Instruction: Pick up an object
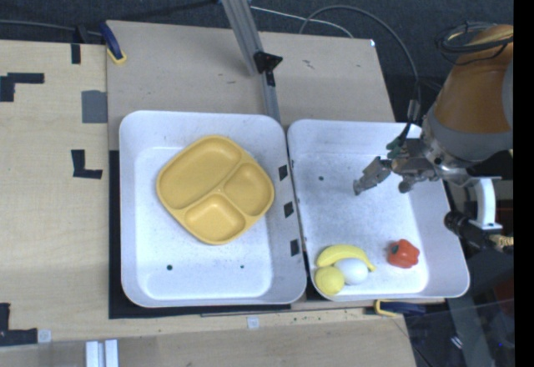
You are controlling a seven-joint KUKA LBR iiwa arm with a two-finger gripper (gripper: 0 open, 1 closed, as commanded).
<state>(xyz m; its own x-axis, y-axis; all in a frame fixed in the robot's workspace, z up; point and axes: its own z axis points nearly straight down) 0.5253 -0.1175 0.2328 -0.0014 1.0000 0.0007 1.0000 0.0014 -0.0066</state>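
Approach step: gripper [385, 176] hangs released and empty over the right bin [334, 148].
Next, I judge, it must descend toward the near edge, where 1 banana [342, 254], 1 white egg [355, 272], 1 lemon [329, 280] and 1 red pepper [404, 253] lie.

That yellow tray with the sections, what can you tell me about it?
The yellow tray looks like smooth plastic, roughly square with rounded corners and three compartments, all bare. It lies flat, turned at an angle, on the floor of the left white bin, toward the back. Nothing else touches it.
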